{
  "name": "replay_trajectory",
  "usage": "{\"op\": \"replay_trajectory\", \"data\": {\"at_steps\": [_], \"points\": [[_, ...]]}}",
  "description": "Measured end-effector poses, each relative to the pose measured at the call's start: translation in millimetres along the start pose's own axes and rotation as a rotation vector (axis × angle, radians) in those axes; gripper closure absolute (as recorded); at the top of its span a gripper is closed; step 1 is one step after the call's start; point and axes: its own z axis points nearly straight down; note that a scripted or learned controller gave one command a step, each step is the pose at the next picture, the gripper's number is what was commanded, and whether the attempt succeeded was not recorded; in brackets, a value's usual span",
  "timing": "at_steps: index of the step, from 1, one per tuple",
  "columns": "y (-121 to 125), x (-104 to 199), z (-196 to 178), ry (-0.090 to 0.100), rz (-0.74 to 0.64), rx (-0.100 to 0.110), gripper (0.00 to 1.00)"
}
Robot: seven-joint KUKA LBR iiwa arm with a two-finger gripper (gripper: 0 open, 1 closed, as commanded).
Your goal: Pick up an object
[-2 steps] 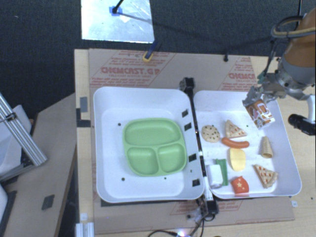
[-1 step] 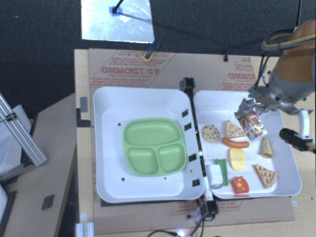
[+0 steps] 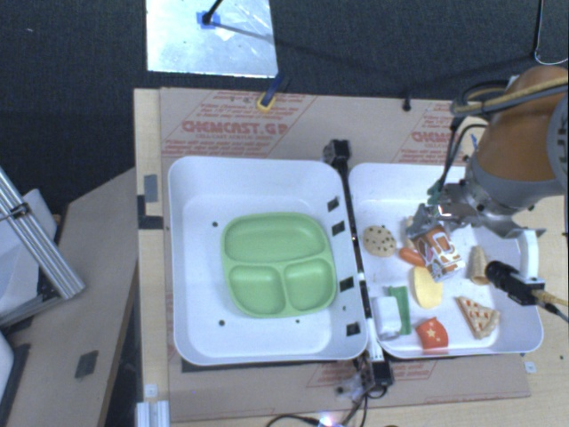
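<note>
My gripper [image 3: 436, 225] hangs low over the middle of the right bin [image 3: 524, 336]. Directly under it lies a small orange and white carton [image 3: 442, 251], tilted; whether the gripper touches it I cannot tell. An orange carrot-like piece [image 3: 411, 257] lies against the carton's left side. A chocolate-chip cookie [image 3: 380, 239] sits further left, near the divider. A yellow wedge [image 3: 427, 288] lies just in front of the carton.
The right bin also holds a pizza slice [image 3: 476, 317], a red piece [image 3: 432, 334], a white and green item [image 3: 391, 312] and a tan piece [image 3: 478, 265]. A green divided plate [image 3: 277, 264] sits in the left bin [image 3: 191, 238]. The arm's grey and orange body [image 3: 520, 154] overhangs the right bin's far side.
</note>
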Motion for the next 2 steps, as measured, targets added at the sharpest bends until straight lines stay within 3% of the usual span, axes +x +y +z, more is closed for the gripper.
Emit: {"op": "replay_trajectory", "data": {"at_steps": [1, 2], "points": [[-35.9, 36.4, -0.8, 0.000, 0.000, -0.001, 1.00], [-38.0, 31.1, -16.3, -0.003, 0.007, -0.007, 1.00]]}}
